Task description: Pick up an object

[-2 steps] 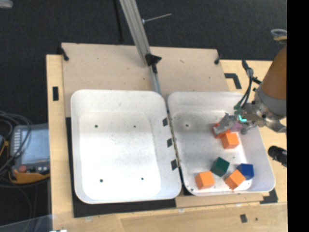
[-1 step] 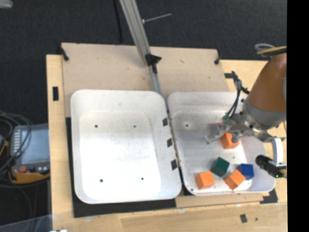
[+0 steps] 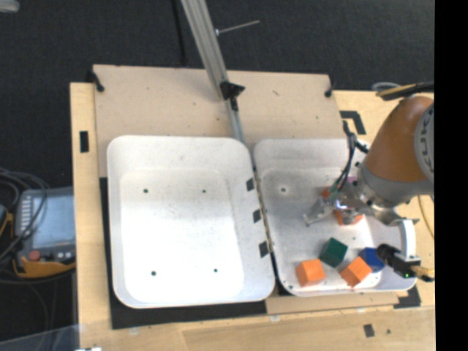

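Orange-banded grey arm's two-finger gripper hung low in the right white bin, finger spread impossible to tell, something small and orange blurred at its tip, while the dark green cube sat just below it toward the bin's near edge

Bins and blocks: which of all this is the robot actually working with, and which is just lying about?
For the job: hand; green block; two orange blocks; blue block; right bin.

Lying about: left bin; grey box with cables; metal pole.
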Motion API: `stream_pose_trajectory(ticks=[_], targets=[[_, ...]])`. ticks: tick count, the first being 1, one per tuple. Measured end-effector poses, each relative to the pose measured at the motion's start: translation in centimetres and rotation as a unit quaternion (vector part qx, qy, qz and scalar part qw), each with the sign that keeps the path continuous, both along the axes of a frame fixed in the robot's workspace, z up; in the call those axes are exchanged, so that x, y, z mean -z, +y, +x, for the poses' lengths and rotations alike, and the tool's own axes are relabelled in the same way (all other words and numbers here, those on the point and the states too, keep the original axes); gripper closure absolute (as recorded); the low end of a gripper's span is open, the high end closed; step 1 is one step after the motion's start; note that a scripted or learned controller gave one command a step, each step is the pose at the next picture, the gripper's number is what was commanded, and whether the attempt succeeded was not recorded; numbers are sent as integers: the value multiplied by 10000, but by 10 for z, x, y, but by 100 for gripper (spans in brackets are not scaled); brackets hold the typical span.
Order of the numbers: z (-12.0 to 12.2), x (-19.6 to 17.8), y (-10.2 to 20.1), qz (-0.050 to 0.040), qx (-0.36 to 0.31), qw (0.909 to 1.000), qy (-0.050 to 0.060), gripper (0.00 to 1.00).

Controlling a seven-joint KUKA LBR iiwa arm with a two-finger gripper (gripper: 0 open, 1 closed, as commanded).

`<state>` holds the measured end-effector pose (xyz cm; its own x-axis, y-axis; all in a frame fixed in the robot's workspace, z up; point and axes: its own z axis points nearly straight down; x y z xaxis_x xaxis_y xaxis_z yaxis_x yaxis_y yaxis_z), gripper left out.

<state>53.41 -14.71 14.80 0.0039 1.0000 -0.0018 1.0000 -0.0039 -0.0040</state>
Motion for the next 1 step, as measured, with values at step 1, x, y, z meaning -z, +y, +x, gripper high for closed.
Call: stream_pose_trajectory(ticks=[1], targets=[[1, 50, -2, -8, -4, 10000, -32, 0]])
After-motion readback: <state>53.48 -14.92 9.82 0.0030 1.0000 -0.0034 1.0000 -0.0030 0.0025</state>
